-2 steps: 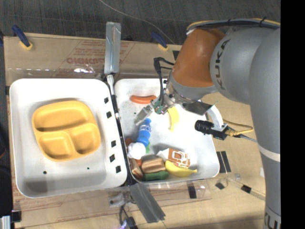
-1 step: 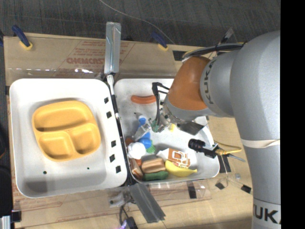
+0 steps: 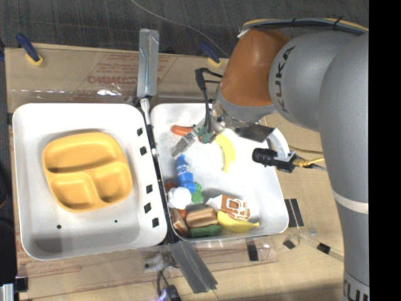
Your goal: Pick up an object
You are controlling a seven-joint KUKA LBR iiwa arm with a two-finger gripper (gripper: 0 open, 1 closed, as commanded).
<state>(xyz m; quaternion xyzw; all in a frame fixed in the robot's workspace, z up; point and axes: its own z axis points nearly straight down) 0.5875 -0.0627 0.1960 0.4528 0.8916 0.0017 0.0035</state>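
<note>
My gripper (image 3: 195,137) hangs over the back left part of the right bin (image 3: 269,187), below the orange wrist band. Its fingers stand open, one grey finger (image 3: 182,145) pointing down to the left, with nothing between them. An orange carrot-like piece (image 3: 180,130) lies just behind that finger. A yellow banana (image 3: 226,152) lies just right of the gripper, and a blue bottle (image 3: 184,172) stands a little in front of it. Along the bin's front wall lie a white ball (image 3: 179,197), a brown bread-like piece (image 3: 200,216), a green item (image 3: 205,231) and a second yellow piece (image 3: 240,224).
The left bin (image 3: 31,231) holds a yellow divided tray (image 3: 86,168). A grey divider with black clips (image 3: 148,168) runs between the bins. The big grey arm (image 3: 326,74) covers the right side of the bench. A black cable plug (image 3: 272,158) juts over the right bin's rim.
</note>
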